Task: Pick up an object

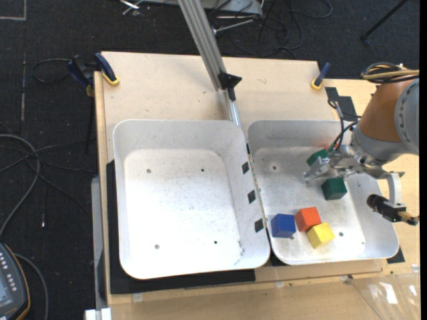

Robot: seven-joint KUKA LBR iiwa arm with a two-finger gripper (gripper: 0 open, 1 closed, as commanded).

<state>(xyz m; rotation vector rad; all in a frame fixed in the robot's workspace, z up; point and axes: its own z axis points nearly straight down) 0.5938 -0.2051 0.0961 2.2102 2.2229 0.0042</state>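
My gripper (323, 169) hangs low in the right bin (373, 249), reaching in from the right. A dark green cube (334, 189) lies just below and right of it, close to or touching it. A small lighter green piece (314, 159) shows at the gripper's upper left; whether it is held is unclear. Nearer the bin's front lie a blue cube (283, 225), an orange cube (307, 218) and a yellow cube (320, 235), bunched together and apart from the gripper.
The left bin (133, 152) sits beside the right one, sharing a middle wall. A slanted metal pole (203, 35) comes down to the bins' back edge. Clamps (107, 71) hold the bench's far corners.
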